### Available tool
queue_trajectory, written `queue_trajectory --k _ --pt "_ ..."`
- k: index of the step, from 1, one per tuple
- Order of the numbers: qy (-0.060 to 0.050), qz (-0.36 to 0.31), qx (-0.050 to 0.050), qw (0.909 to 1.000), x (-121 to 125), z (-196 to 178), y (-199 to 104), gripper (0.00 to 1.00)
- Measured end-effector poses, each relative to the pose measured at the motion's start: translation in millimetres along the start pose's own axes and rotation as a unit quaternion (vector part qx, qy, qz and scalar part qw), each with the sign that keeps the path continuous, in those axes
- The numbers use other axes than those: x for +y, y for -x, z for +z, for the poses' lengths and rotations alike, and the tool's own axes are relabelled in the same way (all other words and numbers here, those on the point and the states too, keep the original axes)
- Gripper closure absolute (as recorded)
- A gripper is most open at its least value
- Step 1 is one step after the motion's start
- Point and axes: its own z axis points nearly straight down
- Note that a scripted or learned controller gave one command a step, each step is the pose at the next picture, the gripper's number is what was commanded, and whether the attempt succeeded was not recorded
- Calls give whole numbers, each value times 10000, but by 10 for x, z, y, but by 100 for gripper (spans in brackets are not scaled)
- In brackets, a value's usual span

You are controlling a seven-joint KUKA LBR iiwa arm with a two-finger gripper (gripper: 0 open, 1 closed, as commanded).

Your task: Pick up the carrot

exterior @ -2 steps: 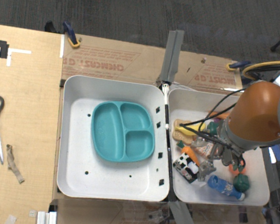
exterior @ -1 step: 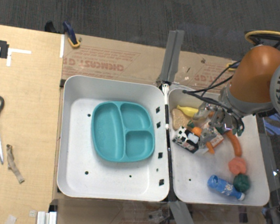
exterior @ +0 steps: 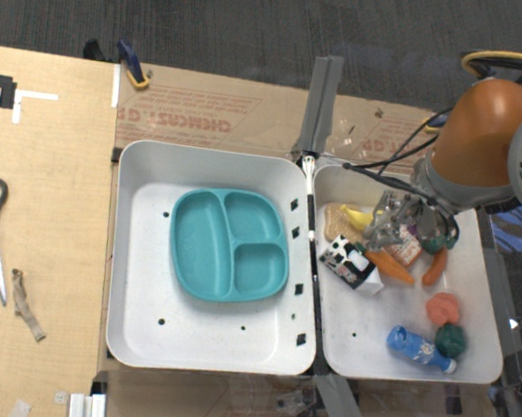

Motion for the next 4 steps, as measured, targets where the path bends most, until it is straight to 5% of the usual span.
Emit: queue_trajectory --k 1,2,3,4 --pt "10 511 72 9987 -349 -888 -25 100" --pt "11 511 73 9987 -347 -887 -26 0" --pt "14 289 76 9996 -218 240 -376 0" --pt "16 449 89 9990 80 245 -425 0"
